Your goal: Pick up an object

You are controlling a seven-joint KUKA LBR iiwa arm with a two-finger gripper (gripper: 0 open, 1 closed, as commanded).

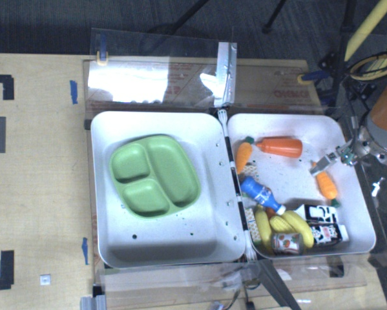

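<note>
Claw (324,163) hangs near right bin's (358,234) edge.

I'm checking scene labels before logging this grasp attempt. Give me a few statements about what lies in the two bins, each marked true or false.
1. The green divided plate lies in the left bin. True.
2. The bananas lie on the green divided plate. False: they lie in the right bin, near its front edge.
3. The blue bottle lies in the right bin, just behind the bananas. True.
4. The orange bottle lies near the front edge of its bin. False: it lies toward the back.
5. The gripper is over the left bin. False: it is over the right bin's right side, near a small carrot.
</note>
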